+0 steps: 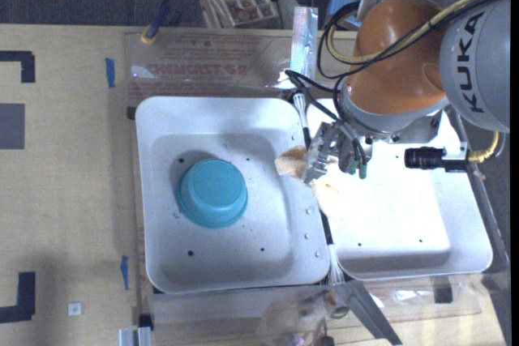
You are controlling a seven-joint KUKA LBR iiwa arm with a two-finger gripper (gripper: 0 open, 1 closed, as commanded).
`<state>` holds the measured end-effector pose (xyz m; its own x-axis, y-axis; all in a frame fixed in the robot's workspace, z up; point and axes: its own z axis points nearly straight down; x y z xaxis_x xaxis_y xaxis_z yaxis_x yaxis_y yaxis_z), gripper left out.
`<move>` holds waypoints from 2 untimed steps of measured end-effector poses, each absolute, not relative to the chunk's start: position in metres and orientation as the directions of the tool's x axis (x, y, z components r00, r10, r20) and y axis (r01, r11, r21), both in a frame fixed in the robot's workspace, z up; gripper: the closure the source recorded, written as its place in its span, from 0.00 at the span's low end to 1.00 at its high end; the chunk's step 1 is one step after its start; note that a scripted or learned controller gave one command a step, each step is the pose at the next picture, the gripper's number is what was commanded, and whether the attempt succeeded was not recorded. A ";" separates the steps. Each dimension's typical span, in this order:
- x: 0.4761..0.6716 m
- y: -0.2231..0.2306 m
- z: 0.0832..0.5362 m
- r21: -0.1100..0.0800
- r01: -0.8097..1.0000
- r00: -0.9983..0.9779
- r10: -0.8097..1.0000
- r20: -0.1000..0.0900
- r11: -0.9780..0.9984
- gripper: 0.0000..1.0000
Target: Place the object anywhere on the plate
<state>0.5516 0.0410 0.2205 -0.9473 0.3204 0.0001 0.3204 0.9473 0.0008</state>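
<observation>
Visibly, one blue plate (212,192), one tan object (289,164), two bins (162,121).

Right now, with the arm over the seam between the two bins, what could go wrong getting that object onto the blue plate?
1. The tan object sits at the gripper, right by the left bin's sloped right wall; whether it is truly gripped is unclear, so it may slip and fall short.
2. The blue plate looks like an upturned dish, and the object could slide off it.
3. The gripper hangs near the rim between the bins and could clip it when moving left.
</observation>
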 end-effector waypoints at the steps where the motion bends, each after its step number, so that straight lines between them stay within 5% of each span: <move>1: 0.530 0.081 0.214 0.001 0.001 -1.000 0.001 -0.001 1.000 1.00; 2: 0.500 0.123 0.221 0.001 -0.004 -1.000 -0.004 0.000 1.000 1.00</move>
